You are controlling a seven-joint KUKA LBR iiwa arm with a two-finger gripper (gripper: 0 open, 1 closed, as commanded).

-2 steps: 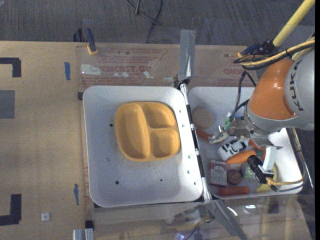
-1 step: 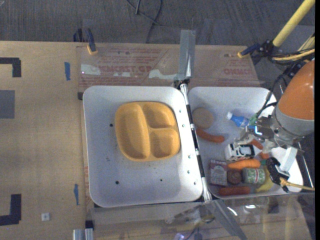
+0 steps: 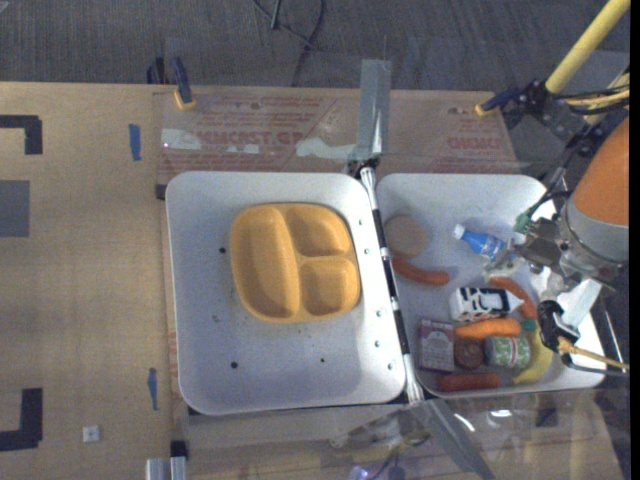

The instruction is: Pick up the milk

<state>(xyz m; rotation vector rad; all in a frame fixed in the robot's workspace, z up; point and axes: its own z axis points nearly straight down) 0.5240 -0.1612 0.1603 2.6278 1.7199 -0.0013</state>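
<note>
The milk [image 3: 479,301] is a small white carton with black patches, lying on its side in the lower middle of the right bin [image 3: 440,193]. An orange carrot [image 3: 488,327] lies right against its lower side. The gripper [image 3: 528,247] hangs over the right part of this bin, above and to the right of the milk, close to a small water bottle [image 3: 479,240]. The grey wrist and orange band fill the right edge, and nothing shows as held.
The right bin also holds a round tan disc [image 3: 405,235], two sausages [image 3: 421,274], a brown box [image 3: 435,344], a green can [image 3: 508,351] and a banana [image 3: 538,364]. A yellow divided plate [image 3: 294,261] sits in the left bin [image 3: 200,368].
</note>
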